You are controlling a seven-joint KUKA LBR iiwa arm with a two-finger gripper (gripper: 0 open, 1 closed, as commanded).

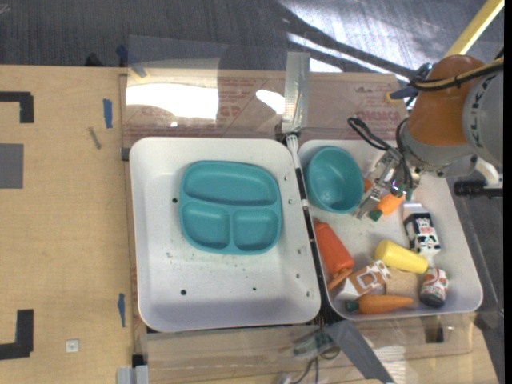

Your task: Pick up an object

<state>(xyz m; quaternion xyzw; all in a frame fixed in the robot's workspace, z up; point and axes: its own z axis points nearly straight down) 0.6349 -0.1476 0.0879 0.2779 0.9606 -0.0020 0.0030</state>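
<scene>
Camera view: just right of the teal bowl (333, 179), the hand (382, 197) reaches into the right bin (464, 250), apparently grasping a small orange piece (390, 205), likely for lifting.

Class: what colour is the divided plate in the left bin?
Teal, seen clearly in the camera view: divided plate.

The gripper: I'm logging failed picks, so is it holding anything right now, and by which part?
It cannot be told. The gripper is low in the right bin, right beside a small orange object next to the teal bowl, but no grasp shows.
</scene>
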